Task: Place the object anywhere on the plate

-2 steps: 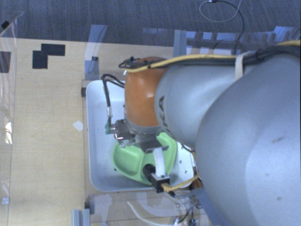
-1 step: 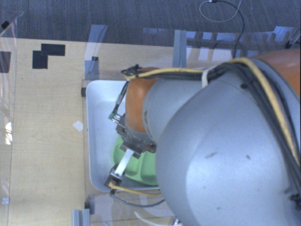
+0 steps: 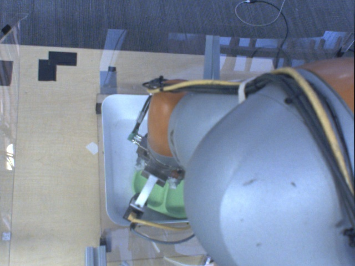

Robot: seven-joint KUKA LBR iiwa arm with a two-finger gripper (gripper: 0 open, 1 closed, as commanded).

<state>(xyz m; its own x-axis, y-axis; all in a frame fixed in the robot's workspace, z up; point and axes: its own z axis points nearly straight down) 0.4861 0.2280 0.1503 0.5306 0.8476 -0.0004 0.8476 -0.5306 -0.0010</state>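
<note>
Over the bin [image 3: 117,143], the arm [image 3: 260,187] is reaching in from the right and is hanging low above its floor. Its grey body is covering the greater part of the bin and nearly all of the view's right half. The orange band [image 3: 161,121] is sitting just above the wrist, towards the bin's middle.

The gripper [image 3: 157,169] is pointing down at the near part of the bin, directly over the far edge of the plate [image 3: 166,201]. The wrist is blocking the sight line, so I cannot tell whether the gripper is released, clenched or grasping anything.

The plate is green and is lying flat in the bin's near part, close to the near wall. Its left portion is showing, while the arm is overlapping its right portion.

The object's place cannot be told, as the arm is hiding most of the bin and much of the plate.

The bare part of the bin, along its left wall, is showing plain white.

The bench [image 3: 55,165] is extending to the left of the bin as pale wood, with a black stepped mark [image 3: 55,64] lying at its far left. A thin cable [image 3: 260,10] is looping on the grey floor beyond the bench.
</note>
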